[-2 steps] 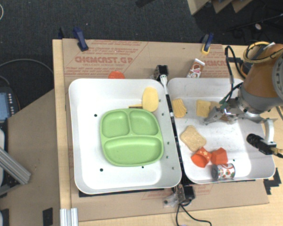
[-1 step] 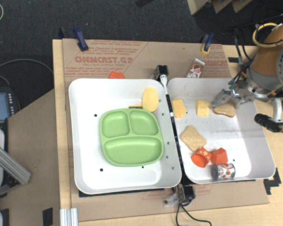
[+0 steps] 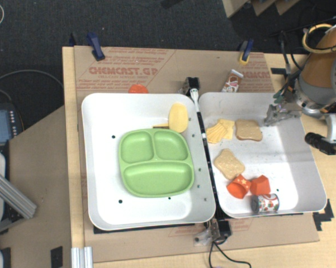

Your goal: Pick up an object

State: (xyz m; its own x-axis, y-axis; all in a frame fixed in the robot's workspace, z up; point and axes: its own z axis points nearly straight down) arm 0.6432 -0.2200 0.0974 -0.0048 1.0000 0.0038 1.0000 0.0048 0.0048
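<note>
My gripper (image 3: 275, 114) hangs over the far right part of the right bin (image 3: 302, 166), just right of a brown bread slice (image 3: 249, 130); nothing shows in its grasp. Left of that slice lies a yellow ridged piece (image 3: 220, 130). A second toast slice (image 3: 229, 163) lies mid-bin. Near the front are two red-orange cups (image 3: 239, 186) (image 3: 260, 185) and a small can (image 3: 266, 204) on its side. In the left bin (image 3: 100, 149) sits a green divided plate (image 3: 155, 162), with a yellow lemon-like object (image 3: 178, 118) behind it.
A small carton (image 3: 231, 82) and an orange item (image 3: 137, 89) lie on the cardboard behind the bins. Blue clamps (image 3: 95, 46) (image 3: 245, 50) hold the board's far edge. The grey arm (image 3: 318, 77) comes in from the right, and a black part (image 3: 320, 143) overhangs the right bin's rim.
</note>
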